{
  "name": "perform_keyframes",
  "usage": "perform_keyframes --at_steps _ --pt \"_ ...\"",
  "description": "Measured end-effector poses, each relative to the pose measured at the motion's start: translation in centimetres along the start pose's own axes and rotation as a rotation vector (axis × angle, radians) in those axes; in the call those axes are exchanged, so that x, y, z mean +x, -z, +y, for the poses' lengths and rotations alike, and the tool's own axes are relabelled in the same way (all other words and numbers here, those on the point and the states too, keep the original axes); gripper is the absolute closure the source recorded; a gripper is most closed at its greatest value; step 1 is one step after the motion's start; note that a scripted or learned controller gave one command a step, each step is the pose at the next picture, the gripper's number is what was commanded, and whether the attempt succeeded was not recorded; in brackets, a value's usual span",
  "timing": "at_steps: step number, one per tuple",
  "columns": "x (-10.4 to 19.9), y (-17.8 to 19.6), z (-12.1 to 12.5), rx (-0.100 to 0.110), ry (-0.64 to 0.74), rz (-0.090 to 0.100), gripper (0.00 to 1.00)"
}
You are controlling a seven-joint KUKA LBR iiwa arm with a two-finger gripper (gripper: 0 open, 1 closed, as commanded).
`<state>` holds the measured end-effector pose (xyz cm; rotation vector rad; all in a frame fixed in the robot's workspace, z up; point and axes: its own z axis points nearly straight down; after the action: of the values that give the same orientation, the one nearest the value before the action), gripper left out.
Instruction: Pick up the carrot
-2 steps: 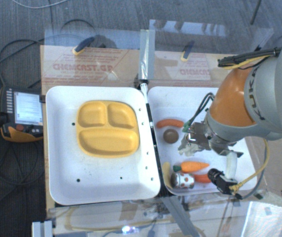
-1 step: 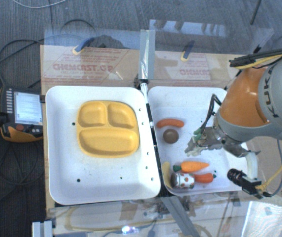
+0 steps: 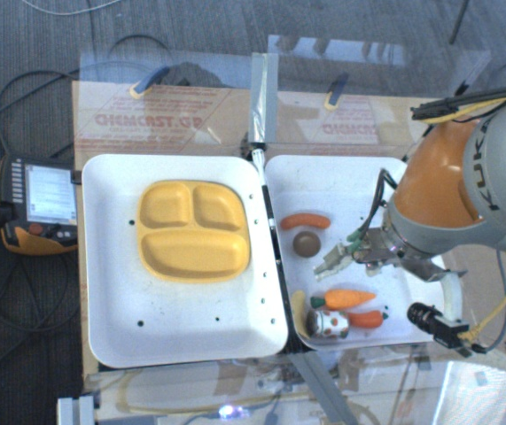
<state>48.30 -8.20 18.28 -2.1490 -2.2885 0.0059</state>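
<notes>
The orange tapered carrot with a green top (image 3: 348, 299) lay in the right-hand shallow white bin (image 3: 341, 171), near its front edge (beside a red-orange piece (image 3: 367, 320)). The two-finger gripper (image 3: 334, 262) hovered just above it, fingers spread and gripping nothing.
</notes>
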Motion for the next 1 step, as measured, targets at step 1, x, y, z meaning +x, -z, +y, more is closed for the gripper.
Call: perform_keyframes --at_steps 1 --pt "-3.50 -8.24 -0.19 0.000 0.018 0.002 0.00"
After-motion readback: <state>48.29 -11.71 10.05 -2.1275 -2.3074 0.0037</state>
